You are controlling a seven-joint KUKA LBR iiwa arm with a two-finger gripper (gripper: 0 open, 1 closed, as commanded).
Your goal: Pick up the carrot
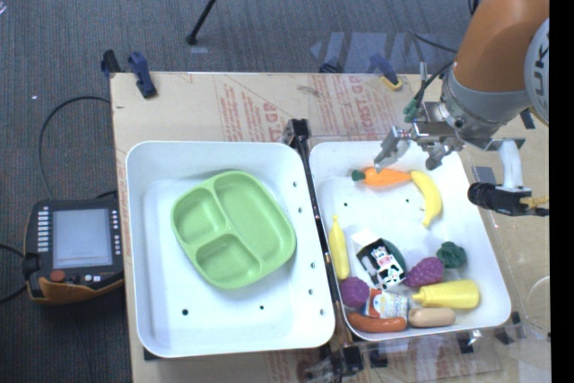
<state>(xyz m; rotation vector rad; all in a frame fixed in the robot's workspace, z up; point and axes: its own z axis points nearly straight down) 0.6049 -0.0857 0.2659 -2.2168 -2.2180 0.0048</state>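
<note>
1. Leftmost, a handheld control tablet [76, 248] lies on the grey carpet beside the bench, its cable looping up behind it.
2. The left bin [152, 170] holds 1 green plate [233, 227] with 3 compartments, lying flat near the bin's middle.
3. A black clip [297, 132] sits at the top of the seam where the 2 bins meet.
4. In the right bin [489, 238], a corn cob [338, 250] lies along the left wall.
5. The carrot [386, 178] lies on the bin floor near the back wall, orange body pointing right, green top to the left; its right end touches or nearly touches the upper end of a banana [429, 196].
6. The gripper [415, 155] hangs just above the carrot's right end with its 2 fingers spread open, 1 on each side; nothing is between them.
7. Toward the front of the bin are a small cow-print carton [380, 261], 2 purple fruits [426, 270], a dark green broccoli piece [451, 255], a yellow squeeze bottle [447, 293], a sausage [431, 317] and a red pepper [377, 323].
8. The arm [499, 40], grey with its orange band, comes in from the upper right.
</note>
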